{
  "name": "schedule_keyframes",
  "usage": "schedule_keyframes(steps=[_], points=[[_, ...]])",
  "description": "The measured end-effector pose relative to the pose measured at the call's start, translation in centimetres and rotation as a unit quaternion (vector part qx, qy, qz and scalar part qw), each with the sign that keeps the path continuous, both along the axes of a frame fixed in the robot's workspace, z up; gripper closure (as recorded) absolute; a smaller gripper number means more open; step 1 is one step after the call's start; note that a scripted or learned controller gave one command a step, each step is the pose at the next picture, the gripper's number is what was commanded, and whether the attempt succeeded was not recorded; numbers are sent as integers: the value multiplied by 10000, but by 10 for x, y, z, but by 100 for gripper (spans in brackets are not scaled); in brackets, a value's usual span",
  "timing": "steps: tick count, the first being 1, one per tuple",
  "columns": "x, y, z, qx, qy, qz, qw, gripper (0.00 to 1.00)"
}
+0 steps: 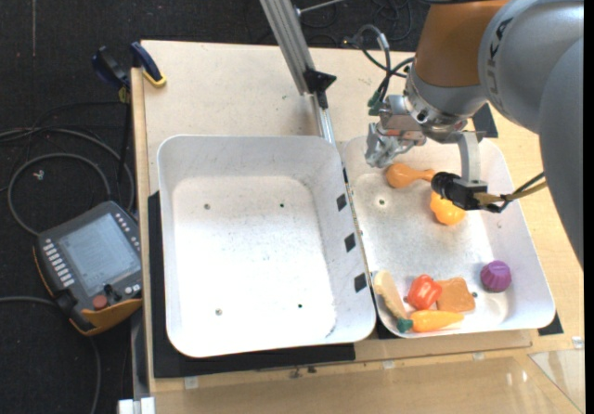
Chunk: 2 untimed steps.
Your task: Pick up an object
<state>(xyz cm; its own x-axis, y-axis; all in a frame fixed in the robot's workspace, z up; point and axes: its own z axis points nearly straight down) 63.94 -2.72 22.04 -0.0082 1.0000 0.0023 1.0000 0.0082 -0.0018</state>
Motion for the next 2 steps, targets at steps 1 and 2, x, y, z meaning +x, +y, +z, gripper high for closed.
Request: schedule_keyframes(steps=[1, 2], points=[[-11, 55, -5, -4, 3, 1, 10000, 100], [-21, 97, 6, -4, -10, 0, 10000, 100]])
